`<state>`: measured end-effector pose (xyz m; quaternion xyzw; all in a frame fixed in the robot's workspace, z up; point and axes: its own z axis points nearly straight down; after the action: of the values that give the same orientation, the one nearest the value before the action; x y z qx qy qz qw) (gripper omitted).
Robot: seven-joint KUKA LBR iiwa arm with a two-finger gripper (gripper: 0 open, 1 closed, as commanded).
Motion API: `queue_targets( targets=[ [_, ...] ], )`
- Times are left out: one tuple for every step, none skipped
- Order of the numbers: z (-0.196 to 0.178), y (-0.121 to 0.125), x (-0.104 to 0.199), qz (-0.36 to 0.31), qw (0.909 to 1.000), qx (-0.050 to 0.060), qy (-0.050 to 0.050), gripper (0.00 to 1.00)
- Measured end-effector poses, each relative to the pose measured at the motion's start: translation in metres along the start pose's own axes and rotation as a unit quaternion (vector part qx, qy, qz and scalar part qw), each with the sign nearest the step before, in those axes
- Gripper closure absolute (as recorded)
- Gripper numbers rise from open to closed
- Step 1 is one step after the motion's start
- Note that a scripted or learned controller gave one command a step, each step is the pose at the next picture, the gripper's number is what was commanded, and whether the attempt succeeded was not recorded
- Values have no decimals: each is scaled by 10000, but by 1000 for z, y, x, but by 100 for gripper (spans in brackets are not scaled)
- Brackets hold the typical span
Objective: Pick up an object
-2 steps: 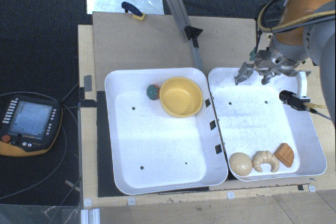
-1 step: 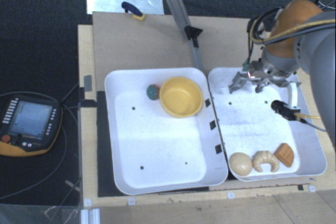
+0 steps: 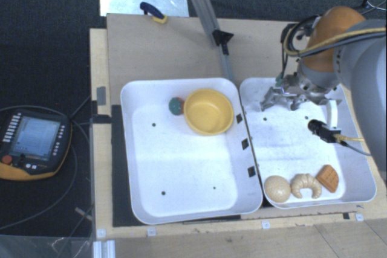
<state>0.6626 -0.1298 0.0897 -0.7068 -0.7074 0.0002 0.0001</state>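
My gripper hangs over the far part of the right bin, open, with nothing between its fingers. At that bin's near edge lie three items in a row: a round beige bun, a croissant and a small brown waffle piece, all well below the gripper. The left bin holds a yellow bowl at its far right corner, and a small dark green ball touches the bowl's left side.
A black plug on a cable hangs from the arm over the right bin. A metal tripod leg crosses the bench behind the bins. A teach pendant lies on the floor at the left.
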Motion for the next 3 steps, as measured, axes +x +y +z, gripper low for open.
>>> queue_targets(
  targets=[
    [-12, 1, 0, -1, 10000, -16, -3, 100],
    [-72, 7, 7, -3, 10000, -33, -3, 100],
    [-125, 8, 7, -1, 10000, -31, -3, 100]
  ],
)
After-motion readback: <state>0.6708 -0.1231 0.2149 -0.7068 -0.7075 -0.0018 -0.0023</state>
